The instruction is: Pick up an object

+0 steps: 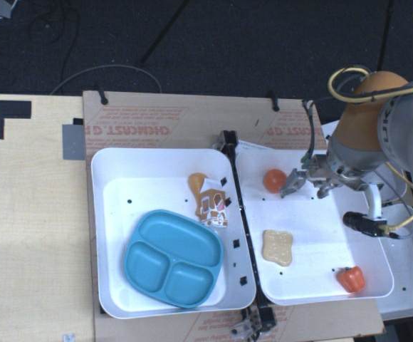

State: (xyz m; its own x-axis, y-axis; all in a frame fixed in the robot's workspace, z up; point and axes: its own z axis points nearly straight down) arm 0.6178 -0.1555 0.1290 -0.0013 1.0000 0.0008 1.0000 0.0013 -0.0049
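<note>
A blue divided plate lies at the lower left of the frame, in the left bin, with a small patterned packet and a tan piece just above its upper right rim. Across the black divider, the right bin holds a pale, toast-like slab near its lower left, an orange-red pepper-like toy at lower right and a red ball at upper left. The grey arm reaches in from the right; its gripper hangs just right of the ball, fingers apart, holding nothing.
</note>
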